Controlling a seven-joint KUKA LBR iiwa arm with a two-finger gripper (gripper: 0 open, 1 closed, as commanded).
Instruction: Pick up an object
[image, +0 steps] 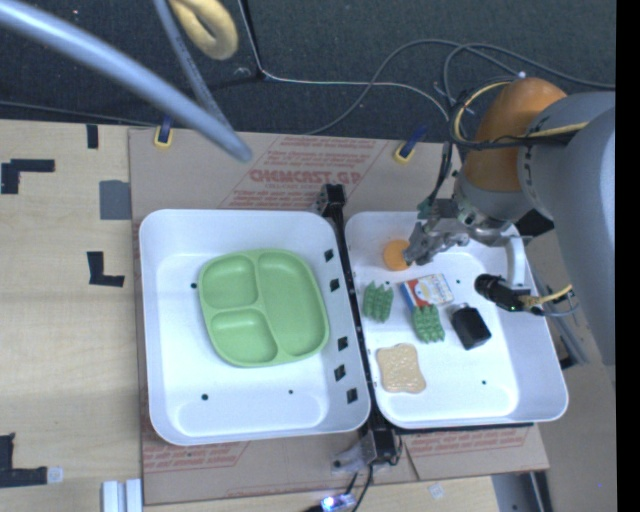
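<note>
claw low over the right bin's back corner

two shallow white bins sit side by side on the counter (60, 300). the left bin (160, 300) holds a green divided plate (263, 307), lying flat with its three compartments up.

the right bin (530, 390) holds several small things: an orange round piece (396, 254) at the back left, a green ridged block (378, 300) near the left wall, a second green ridged block (428, 323) just right of it, a red, white and blue packet (428, 291) between and behind them, a black block (470, 326) further right, and a tan bread-like slice (401, 368) toward the front.

the packet's long axis runs roughly left to right with a slight tilt; both green blocks run roughly front to back.

the claw (432, 240) hangs just beside the orange piece and just behind the packet. whether its fingers are apart or together cannot be told, and nothing shows between them.
</note>
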